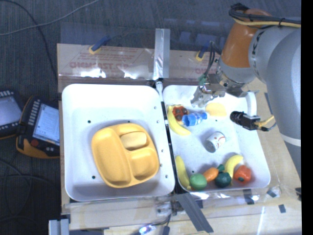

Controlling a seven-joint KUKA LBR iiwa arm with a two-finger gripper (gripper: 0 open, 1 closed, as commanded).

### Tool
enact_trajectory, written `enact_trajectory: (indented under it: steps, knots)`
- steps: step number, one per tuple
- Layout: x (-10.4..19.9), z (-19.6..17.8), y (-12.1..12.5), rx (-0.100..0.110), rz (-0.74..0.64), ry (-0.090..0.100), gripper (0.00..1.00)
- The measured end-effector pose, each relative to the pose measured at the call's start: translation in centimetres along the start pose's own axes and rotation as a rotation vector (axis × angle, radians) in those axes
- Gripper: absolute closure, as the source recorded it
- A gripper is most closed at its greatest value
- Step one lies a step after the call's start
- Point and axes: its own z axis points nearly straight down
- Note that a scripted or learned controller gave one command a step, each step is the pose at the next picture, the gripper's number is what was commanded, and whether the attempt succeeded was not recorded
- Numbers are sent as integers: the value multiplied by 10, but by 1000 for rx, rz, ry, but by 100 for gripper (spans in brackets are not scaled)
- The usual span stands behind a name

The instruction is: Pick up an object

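The pick is not yet done, as far as the view shows. The end effector [204, 96] hangs over the far end of the right bin [255, 148], low and close to the contents. No object can be seen in its grasp, and whether it is open or closed I cannot tell, as the angle hides that.

Every candidate lies in the right bin. Nearest are a pale yellow lemon [216, 109] just beside the end effector and a blue bottle [195, 118] a little nearer the camera. A banana [175, 124] runs along the bin's left wall, with a small red piece [179, 111] against it. A white cup [215, 141] lies on its side near the middle. At the near end sit 6 more toy foods in a row, among them a green one [198, 181], a carrot [211, 174] and a red one [242, 174].

The left bin [78, 131] holds only 1 thing, a yellow divided tray [124, 153], well apart from the arm [239, 43].

So the approach looks made, or nearly so, and the rest is left. The end effector must close on 1 object — the lemon or the bottle seems likeliest — and raise it clear of the bin. Both are rounded and could slip or roll.
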Motion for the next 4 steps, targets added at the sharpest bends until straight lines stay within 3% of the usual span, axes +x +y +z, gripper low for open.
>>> enact_trajectory:
  steps: [1, 2, 3, 4]
  knots:
    - [0, 0, 0, 1, 0, 0, 0]
    - [-23, 74, -7, -19, -19, -5, 0]
    - [-13, 94, -50, -9, -91, -1, 0]
    - [-77, 94, -108, -13, -66, -2, 0]
